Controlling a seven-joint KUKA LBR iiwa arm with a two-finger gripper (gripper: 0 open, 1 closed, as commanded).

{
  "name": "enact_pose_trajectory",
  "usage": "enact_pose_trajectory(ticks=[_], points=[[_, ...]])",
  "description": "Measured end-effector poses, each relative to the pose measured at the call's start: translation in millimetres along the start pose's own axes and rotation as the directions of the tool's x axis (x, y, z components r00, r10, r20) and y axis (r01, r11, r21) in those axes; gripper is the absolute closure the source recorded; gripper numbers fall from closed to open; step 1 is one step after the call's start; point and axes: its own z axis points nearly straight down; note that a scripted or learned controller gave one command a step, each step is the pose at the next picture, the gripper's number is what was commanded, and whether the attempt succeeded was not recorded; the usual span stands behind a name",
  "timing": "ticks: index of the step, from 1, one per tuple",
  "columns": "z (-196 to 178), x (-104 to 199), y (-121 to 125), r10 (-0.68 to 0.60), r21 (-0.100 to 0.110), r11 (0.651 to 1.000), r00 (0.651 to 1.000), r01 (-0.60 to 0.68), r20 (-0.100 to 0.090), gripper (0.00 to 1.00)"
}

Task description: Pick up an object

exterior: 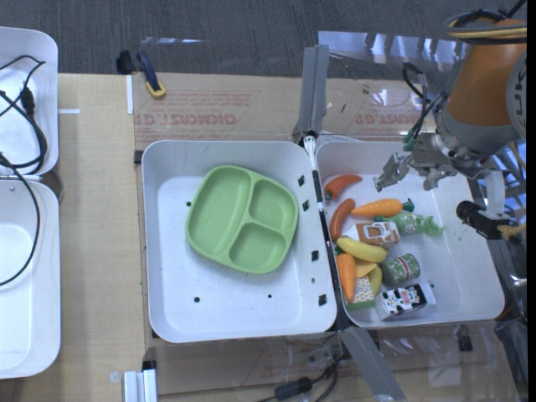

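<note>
The carrot (377, 208) lies with its long axis left to right in the right bin (469, 304). The fingers (400, 170) hang open above, holding nothing, over the wooden worktop (92, 224).

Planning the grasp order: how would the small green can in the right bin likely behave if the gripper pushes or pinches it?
The green can looks rigid, so it probably won't deform under a pinch. Its round body could slip or roll if nudged sideways. It sits tight against the banana and milk carton, so pushing it would likely shift them too.
</note>
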Motion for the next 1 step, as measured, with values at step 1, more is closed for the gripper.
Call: enact_pose_trajectory(ticks=[1], points=[[-10.9, -23.3, 48.4, 0.159, -0.001, 0.987, 0.987, -0.159, 0.001, 0.00]])
